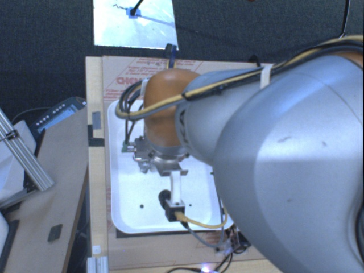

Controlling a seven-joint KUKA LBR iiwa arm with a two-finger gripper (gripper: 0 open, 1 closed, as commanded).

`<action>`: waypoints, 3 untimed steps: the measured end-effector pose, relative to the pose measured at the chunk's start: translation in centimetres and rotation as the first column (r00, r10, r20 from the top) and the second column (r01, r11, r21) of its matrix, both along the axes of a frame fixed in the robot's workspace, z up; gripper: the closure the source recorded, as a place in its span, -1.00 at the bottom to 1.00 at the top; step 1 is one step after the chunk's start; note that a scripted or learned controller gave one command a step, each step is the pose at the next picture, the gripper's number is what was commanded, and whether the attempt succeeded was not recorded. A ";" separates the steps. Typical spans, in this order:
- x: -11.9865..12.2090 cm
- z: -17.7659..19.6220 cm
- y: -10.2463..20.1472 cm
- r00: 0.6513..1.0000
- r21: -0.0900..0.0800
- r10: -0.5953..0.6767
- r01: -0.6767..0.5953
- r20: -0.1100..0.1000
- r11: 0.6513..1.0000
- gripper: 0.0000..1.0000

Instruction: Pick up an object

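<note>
Judging the risk from my seat, the main trouble is that I am working blind. The arm (284, 152) reaches over the white bin (132, 192) and covers the whole right side of it, and the tool (161, 165) hangs low over the middle of the bin, below the orange band (165, 107). I cannot tell whether the tool is open or closed, and I see nothing held in it. The object I am meant to lift I cannot place. If it is in the bin, it lies hidden beneath the arm or under the tool itself.

From here a grasp could easily close on nothing, because I cannot line the tool up with anything. A descent carried too far would press the tool into the bin's floor and could shove the bin across the tabletop. A small item against the bin's wall would likely be pushed aside instead of caught.

As for writing, the board (142, 73) just beyond the bin's far rim carries red print, but it is too blurred for me to read. A grey handset (57, 112) left of the bin shows a row of pale marks, also illegible.
</note>
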State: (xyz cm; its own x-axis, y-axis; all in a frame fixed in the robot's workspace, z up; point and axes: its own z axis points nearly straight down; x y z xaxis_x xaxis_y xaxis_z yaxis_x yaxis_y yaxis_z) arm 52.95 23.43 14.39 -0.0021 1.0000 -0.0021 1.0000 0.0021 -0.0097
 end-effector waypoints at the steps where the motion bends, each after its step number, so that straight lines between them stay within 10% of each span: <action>1: -1.7 13.0 -4.6 1.000 0.006 -0.004 0.003 0.022 1.000 1.00; 2: -4.2 7.9 0.3 1.000 0.003 0.006 -0.006 0.004 1.000 1.00; 3: -2.4 24.9 0.0 1.000 0.011 0.003 -0.003 0.028 1.000 1.00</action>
